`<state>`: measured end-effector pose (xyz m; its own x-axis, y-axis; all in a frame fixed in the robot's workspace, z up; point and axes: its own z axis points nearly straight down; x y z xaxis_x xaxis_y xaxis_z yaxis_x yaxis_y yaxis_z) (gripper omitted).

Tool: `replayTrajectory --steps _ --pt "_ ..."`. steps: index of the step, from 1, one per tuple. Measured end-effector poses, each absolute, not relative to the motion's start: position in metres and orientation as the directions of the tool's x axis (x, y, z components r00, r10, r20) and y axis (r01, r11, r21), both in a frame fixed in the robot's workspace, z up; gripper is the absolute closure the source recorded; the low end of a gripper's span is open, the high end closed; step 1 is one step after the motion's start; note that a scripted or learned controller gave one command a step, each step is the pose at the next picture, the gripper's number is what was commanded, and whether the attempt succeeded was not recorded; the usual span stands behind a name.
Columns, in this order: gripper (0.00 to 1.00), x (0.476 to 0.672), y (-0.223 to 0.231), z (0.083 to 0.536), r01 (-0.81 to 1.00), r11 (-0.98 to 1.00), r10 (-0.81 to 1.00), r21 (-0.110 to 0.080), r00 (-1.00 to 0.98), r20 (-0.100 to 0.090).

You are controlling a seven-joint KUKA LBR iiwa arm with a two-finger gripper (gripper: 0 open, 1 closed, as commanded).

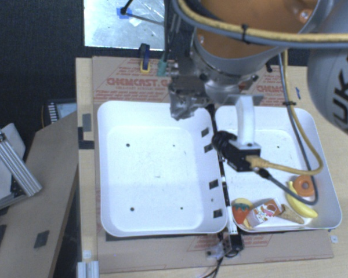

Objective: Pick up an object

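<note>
grey two-finger gripper [188, 102] over far rim of shallow white left bin [151, 175], grip: cannot tell | yellow banana [301, 206] by near rim of white right bin [278, 143] | brown cardboard sheet [127, 81] reads "chemcast"

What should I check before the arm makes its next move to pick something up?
1. Things to pick are present: a banana, an orange round object and a red-and-white packet lie at the near end of the right bin: ok.
2. Hand above a target: it is at the far end, over the edge of the left bin, away from the objects: not ok.
3. Hand free of any load: cannot tell.
4. Room around the packet: other items crowd both its sides: not ok.
5. Banana away from the wall: it lies close to the near right rim: not ok.
</note>
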<state>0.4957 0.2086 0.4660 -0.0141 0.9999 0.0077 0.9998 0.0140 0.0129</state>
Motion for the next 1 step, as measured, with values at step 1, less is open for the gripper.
replayTrajectory --steps 1 --pt "0.00 0.4957 0.2025 0.4600 1.000 0.003 1.000 0.002 -0.003 0.001"
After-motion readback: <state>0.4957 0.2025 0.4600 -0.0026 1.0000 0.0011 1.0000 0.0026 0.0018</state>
